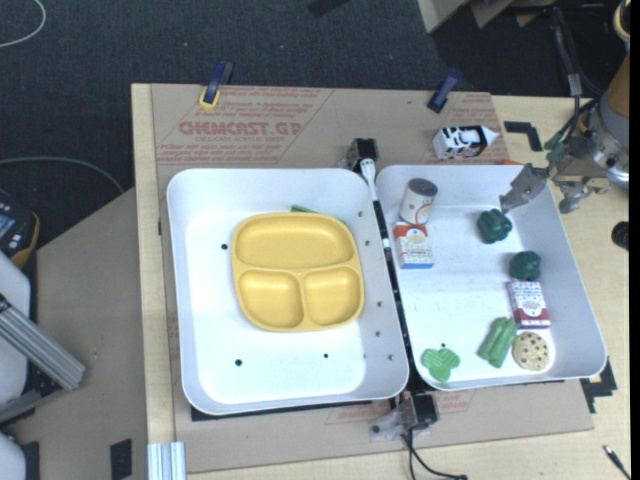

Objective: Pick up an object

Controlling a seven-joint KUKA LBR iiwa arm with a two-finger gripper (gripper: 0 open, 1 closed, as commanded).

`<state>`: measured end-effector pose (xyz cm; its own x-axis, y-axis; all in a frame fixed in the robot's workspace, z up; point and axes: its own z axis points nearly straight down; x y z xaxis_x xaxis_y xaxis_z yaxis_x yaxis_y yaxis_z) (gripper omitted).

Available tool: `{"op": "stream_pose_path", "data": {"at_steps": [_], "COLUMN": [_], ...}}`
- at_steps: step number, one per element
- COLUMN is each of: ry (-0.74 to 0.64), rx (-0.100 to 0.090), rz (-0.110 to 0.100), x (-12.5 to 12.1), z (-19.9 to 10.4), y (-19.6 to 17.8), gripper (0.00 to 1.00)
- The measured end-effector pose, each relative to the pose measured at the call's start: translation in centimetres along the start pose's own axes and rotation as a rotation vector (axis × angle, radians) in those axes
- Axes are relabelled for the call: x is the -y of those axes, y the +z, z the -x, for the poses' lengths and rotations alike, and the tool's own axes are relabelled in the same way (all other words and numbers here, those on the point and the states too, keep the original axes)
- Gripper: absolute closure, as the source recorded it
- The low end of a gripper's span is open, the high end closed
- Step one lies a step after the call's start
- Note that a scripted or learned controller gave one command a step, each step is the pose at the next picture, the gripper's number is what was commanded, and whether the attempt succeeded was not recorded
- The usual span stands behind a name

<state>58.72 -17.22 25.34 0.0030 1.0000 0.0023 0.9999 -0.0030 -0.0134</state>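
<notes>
Scene was logged relative to the right bin, which was set flush against the left bin on the surface.

Left bin was taken up by a yellow divided plate, sat near its middle; a sliver of something green was visible at the plate's far edge, too hidden to be identified.

Right bin was loaded with the candidates. A small can was stood upright near its far left corner, with a red-and-white carton laid just beside it on the near side. A dark green lump was seen toward the bin's far right, a second dark green lump nearer along the right wall. Below that a small red-and-white packet was laid, then a cookie, a light green pod-like toy and a leafy green toy along the near edge. A black-and-white cow-patterned toy was left outside, just beyond the bin's far edge.

Gripper was positioned over the bin's far right corner, tilted in, one finger tip close above the first green lump. Nothing was seen between the fingers; whether they were spread or closed could not be told. Lump was probably the target, being nearest and well apart from clutter. No grasp was judged made yet.
</notes>
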Motion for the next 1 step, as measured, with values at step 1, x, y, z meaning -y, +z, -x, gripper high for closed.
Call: {"op": "stream_pose_path", "data": {"at_steps": [1], "ry": [-0.003], "rx": [0.003], "rz": [0.014], "x": [-0.21], "z": [-0.07], "y": [-0.82], "gripper": [0.00]}}
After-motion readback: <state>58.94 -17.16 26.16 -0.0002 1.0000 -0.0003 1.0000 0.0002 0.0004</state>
